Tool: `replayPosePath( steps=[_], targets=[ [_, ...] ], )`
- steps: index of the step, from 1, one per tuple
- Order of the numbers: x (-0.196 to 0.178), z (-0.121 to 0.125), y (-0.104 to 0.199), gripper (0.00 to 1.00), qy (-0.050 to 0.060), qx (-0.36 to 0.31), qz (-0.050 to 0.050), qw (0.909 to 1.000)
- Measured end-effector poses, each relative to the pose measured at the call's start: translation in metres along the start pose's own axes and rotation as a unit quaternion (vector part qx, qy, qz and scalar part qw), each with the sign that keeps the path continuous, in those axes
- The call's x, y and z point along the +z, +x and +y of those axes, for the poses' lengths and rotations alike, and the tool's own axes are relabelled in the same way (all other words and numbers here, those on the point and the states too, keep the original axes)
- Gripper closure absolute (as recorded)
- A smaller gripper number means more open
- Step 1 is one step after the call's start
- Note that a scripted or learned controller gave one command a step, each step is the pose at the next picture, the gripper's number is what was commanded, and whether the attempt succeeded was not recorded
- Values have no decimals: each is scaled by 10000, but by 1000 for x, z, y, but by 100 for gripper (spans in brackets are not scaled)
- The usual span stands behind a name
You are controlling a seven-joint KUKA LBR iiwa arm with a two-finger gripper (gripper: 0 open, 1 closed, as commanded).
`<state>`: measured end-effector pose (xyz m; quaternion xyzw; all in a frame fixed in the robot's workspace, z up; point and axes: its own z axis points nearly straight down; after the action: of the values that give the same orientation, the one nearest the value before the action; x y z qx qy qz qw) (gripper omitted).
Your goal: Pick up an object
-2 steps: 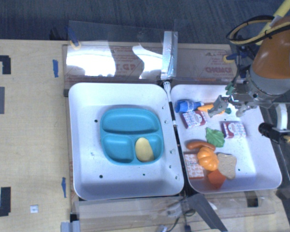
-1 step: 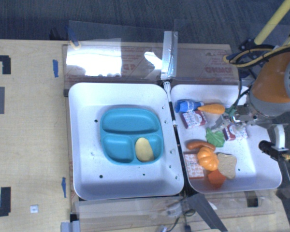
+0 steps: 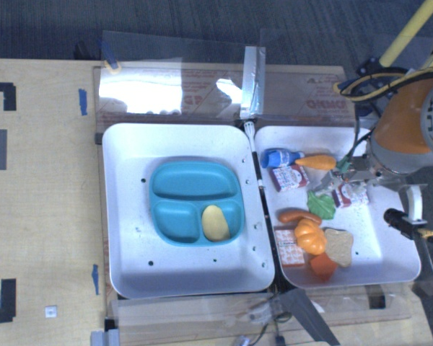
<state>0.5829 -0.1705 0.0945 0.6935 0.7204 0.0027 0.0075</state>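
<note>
Arm [image 3: 408, 121] reached in over right bin [image 3: 397, 265]; jaws [image 3: 337, 181] low amid toys, open/shut state unclear. Carrot [image 3: 317, 162] just beyond, green piece [image 3: 321, 205] beneath.

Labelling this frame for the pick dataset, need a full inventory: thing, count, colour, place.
bins: 2, white, side by side on the bench
divided tray: 1, teal, in the left bin
yellow egg-shaped item: 1, yellow, in the tray's lower right compartment
small bottle: 1, blue with white end, top left of right bin
carrot: 1, orange, beside the bottle
printed packets: about 3, red and white, in the right bin
green item: 1, green, middle of right bin
orange toy food: 1, orange, lower middle of right bin
bread slice: 1, tan, right of the orange food
arm: 1, grey with orange band, over the right bin
claw: 1, dark, low among the right bin's items
</note>
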Motion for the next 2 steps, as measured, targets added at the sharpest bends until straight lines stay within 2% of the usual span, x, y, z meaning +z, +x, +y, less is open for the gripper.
replayPosePath(
  steps=[1, 2],
  targets=[
    [-14, 4, -1, 100, -70, 5, -25, 10000],
    [-4, 23, -19, 100, -35, 193, 44, 9998]
  ],
)
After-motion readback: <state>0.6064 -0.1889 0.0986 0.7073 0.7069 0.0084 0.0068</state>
